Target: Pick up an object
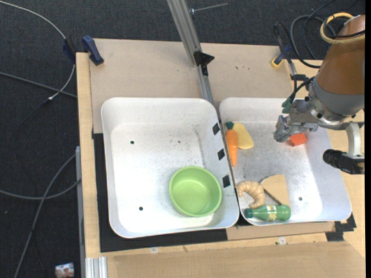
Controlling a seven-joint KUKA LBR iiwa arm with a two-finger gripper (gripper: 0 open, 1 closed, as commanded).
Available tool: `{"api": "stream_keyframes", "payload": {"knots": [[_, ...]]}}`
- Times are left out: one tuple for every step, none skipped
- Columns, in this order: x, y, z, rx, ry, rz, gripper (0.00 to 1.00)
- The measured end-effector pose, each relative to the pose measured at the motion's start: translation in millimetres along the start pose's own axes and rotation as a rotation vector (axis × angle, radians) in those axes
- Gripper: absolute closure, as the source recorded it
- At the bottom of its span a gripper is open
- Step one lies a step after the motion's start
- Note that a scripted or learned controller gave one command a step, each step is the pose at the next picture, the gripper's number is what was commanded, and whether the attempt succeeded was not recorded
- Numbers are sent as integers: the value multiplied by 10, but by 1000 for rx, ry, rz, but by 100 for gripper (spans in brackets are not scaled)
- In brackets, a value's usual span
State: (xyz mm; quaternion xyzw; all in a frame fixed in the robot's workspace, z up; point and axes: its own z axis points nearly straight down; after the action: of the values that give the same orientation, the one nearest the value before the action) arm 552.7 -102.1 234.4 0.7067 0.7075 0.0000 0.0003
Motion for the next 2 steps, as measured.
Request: {"api": "stream_keyframes", "payload": {"knots": [[468, 246, -4, 1, 1, -4, 100], [1046, 353, 87, 3, 1, -5, 100]]}}
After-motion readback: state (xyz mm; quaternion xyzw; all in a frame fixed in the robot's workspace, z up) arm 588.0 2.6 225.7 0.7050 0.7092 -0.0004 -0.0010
